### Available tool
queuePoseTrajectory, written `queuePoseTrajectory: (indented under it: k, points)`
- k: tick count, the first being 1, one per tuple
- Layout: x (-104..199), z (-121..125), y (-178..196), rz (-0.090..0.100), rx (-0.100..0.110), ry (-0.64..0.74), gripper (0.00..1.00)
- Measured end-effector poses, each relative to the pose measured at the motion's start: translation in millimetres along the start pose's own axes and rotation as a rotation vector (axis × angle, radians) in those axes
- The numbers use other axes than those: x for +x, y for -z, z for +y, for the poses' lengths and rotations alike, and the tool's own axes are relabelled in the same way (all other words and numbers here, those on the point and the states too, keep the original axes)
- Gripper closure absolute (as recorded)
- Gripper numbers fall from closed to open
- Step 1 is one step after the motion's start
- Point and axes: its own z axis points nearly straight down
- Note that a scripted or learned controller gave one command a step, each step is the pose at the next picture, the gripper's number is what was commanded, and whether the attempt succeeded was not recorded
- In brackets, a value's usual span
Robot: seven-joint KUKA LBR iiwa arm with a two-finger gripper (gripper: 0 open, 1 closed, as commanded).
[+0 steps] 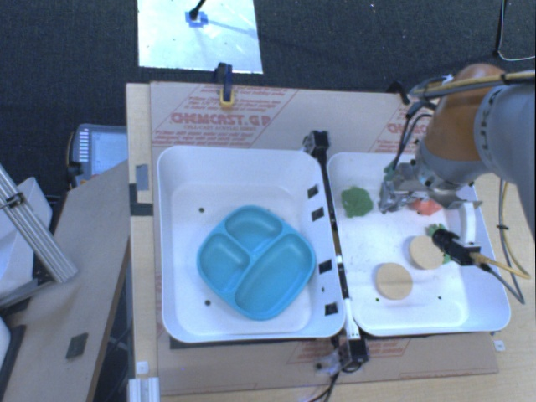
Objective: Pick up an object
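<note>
Just left of the tool (392, 198) lies a green piece (357, 201).

Bright, even light from overhead washes the two white bins (251, 162) nearly to glare and flares off the shiny metal sheet (199, 23) at the back, shadows stay soft and short, the dark floor (59, 48) swallows detail, and the whole picture is slightly soft and grainy.

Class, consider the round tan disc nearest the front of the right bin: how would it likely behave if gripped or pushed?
The tan disc lies flat, so it probably slides rather than rolls. It looks thin and low, likely hard to pinch from above. It seems stiff and light.
</note>
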Motion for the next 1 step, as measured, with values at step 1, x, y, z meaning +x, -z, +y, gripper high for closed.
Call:
queuePoseTrajectory:
  k: [1]
  points:
    - [4.8,-6.6,50.5,0.000,-0.002,0.000,1.00]
